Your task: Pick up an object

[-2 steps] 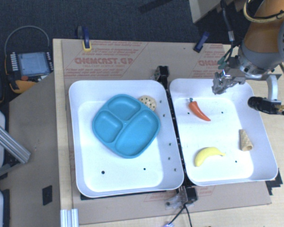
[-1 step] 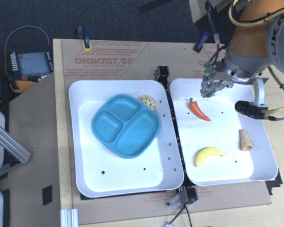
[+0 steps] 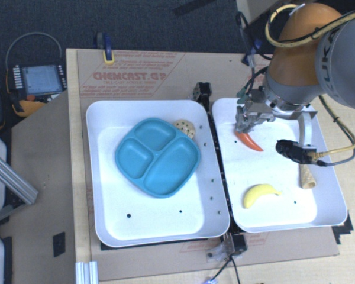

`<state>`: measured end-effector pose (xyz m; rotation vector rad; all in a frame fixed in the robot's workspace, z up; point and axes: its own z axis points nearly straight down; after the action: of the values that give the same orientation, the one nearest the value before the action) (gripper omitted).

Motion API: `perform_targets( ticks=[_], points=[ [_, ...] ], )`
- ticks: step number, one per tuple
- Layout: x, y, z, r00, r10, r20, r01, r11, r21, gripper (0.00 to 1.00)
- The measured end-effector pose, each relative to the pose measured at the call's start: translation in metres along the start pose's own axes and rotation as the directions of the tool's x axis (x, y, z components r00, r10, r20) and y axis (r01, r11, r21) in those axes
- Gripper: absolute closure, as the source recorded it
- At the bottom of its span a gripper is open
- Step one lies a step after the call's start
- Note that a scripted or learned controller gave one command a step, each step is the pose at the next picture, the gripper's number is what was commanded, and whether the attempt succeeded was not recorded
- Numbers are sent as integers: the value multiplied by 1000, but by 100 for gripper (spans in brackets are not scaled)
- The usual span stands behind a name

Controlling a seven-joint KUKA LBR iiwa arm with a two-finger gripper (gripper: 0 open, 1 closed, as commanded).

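My gripper (image 3: 244, 125) reaches down into the right bin (image 3: 328, 209), near its far left side. Directly under and just right of it lies a small red-orange carrot (image 3: 250, 141), its upper end touching or hidden by the gripper tip. A yellow banana (image 3: 259, 194) lies lower in the same bin, well apart from the gripper. A tan cork-like stick (image 3: 307, 177) rests toward the bin's right side.
The left bin (image 3: 106, 212) holds a blue divided plate (image 3: 158, 157) with a round cookie (image 3: 185, 127) tucked at its upper right edge. A black camera unit (image 3: 296, 150) hangs off the arm over the right bin. A black clamp (image 3: 202, 92) sits between the bins at the back.
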<state>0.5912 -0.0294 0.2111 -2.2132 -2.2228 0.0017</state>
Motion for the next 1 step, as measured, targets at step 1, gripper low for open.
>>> perform_targets(
  ticks=[1],
  points=[
    [52,-25,-14,1000,-2,-1,2,1000,-1,100]
  ],
)
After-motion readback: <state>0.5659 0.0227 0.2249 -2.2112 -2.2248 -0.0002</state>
